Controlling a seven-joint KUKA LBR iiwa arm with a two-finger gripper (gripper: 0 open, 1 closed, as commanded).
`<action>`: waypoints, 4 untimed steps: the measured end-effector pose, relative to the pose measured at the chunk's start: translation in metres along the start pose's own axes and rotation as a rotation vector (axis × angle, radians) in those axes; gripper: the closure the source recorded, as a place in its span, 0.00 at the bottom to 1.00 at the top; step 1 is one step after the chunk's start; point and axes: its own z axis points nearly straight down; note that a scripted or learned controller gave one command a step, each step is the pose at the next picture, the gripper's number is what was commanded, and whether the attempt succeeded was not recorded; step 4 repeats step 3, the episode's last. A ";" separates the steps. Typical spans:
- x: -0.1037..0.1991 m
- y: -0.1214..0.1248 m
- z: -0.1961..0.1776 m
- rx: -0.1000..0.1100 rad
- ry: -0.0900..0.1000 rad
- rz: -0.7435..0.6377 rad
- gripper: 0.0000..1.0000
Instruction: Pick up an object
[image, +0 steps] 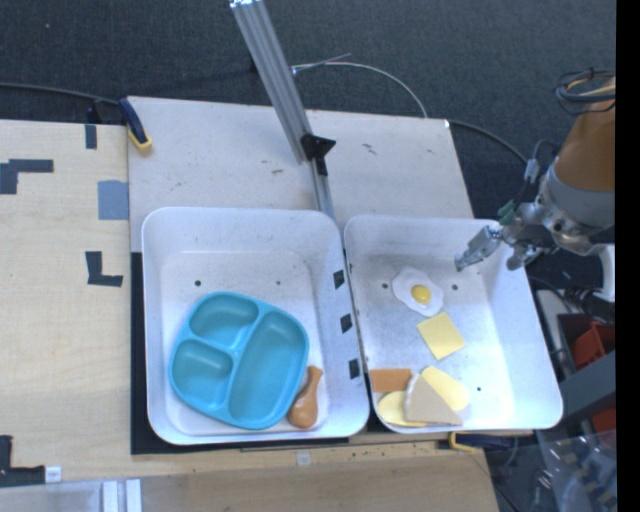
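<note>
- The left bin (160, 260) is white, and so is the right bin (520, 330) beside it.
- Inside the left bin, the divided plate (240, 358) is bright blue.
- Just right of that plate, the drumstick (308, 398) is orange-brown.
- The fried egg (418, 291) is white with a yellow yolk.
- The cheese square (441, 335) is pale yellow.
- The small block (390, 380) is orange.
- The wedge (436, 397) looks cream and yellow, possibly a sandwich.
- The arm (588, 150) is grey with an orange band.
- The bench (50, 300) is light wood with grey tape marks.
</note>
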 end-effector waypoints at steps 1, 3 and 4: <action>0.001 0.001 -0.010 -0.001 0.001 -0.002 1.00; -0.007 -0.019 0.068 0.009 0.001 0.003 0.00; -0.007 -0.019 0.068 0.009 0.001 0.003 0.00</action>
